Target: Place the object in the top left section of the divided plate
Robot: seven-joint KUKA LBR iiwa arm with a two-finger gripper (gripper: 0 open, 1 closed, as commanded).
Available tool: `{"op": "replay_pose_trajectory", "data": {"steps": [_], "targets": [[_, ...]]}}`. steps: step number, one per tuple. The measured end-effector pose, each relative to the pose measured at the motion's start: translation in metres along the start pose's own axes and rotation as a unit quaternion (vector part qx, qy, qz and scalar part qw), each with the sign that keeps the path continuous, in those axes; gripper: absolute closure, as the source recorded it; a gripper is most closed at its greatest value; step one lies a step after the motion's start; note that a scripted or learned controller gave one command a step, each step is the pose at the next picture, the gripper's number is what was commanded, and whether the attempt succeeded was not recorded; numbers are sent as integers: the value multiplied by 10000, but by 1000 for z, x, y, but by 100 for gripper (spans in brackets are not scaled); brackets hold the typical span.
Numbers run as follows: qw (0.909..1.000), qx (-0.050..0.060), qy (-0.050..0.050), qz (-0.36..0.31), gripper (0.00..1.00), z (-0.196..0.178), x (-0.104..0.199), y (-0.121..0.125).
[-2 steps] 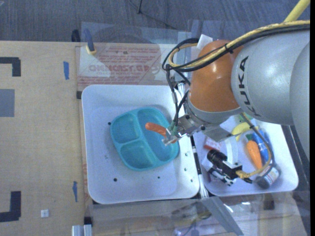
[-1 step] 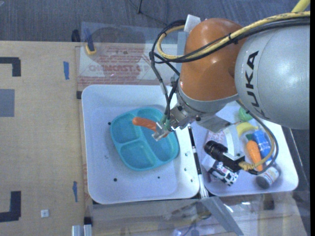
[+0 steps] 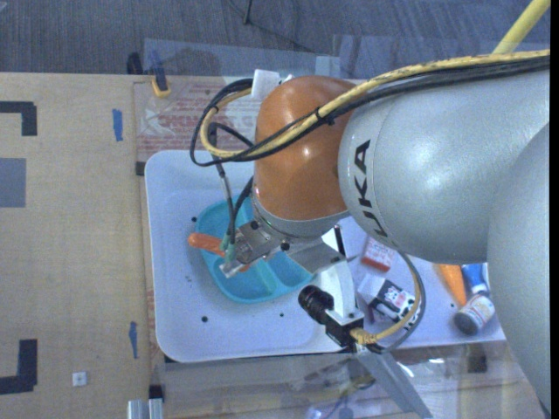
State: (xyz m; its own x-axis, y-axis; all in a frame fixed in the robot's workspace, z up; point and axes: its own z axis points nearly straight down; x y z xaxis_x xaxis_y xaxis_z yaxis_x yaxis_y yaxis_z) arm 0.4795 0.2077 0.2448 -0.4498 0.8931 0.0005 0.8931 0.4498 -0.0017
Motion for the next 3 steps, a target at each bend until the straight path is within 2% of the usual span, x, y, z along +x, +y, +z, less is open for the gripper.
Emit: {"op": "replay_pose_trajectory", "data": {"steps": [1, 2, 3], "targets": [[9999, 2, 1, 161, 100, 24, -55, -28], [9944, 1, 4, 1061, 100, 61, -146, -74], [9999, -21, -7, -139, 100, 2, -98, -7]]}}
